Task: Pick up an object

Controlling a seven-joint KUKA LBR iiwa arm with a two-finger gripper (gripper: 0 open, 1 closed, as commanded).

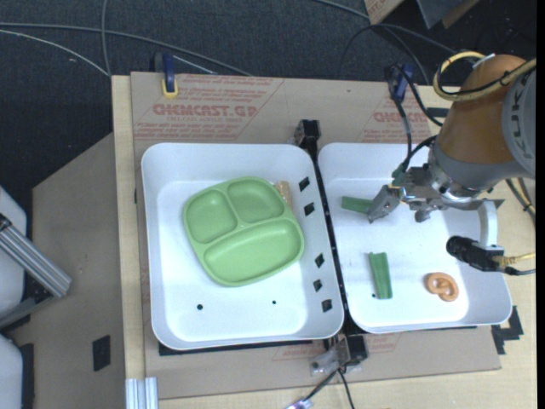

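My claw (pixel 400 208) spread over the right bin (pixel 358 169), far edge, pinching nothing | green block (pixel 355 203) just off my left finger, near the divider | green bar (pixel 380 275) and pretzel (pixel 442 286) by the near edge | plate (pixel 243 230) in the left bin (pixel 170 254)

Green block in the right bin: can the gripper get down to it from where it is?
Probably yes. The green block lies alone on the bin floor, nothing over it; the gripper hovers just beyond it.
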